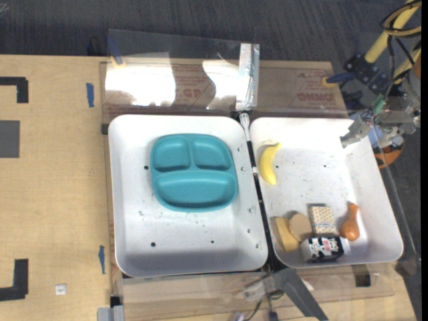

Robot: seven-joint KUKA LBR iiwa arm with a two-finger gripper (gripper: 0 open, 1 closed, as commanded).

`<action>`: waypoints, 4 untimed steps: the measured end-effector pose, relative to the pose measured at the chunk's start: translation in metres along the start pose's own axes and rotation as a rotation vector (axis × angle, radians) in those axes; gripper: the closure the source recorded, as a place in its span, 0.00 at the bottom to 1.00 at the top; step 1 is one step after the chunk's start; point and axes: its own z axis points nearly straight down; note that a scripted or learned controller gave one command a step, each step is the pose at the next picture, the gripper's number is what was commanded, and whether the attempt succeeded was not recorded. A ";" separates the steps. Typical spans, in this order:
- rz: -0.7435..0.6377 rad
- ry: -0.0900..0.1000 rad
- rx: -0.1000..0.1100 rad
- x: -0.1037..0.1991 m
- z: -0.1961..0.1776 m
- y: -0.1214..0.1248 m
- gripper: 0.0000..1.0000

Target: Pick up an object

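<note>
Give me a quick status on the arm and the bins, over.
End effector at the right bin's far right corner, above the rim. Banana and the other items clustered at the near edge lie untouched. Teal divided plate sits alone in left bin. Nothing blocks the banana.

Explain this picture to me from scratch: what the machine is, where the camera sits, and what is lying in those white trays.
One camera looks down at a slant on a bench holding two shallow white bins. The left bin holds a teal divided plate. The right bin holds a banana near its left wall and, at its near end, a small cluster: a tan bread-like piece, a patterned box, a black-and-white can and an orange carrot-like item. The robot arm's gripper sits over the right bin's far right corner; nothing is seen held.
</note>
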 end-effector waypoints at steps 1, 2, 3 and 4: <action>0.104 0.003 0.017 0.076 0.165 -0.006 0.00; -0.077 0.002 -0.003 0.110 0.080 -0.072 0.00; -0.222 -0.006 -0.024 0.074 0.173 -0.088 0.00; -0.219 -0.012 -0.032 0.072 0.162 -0.086 1.00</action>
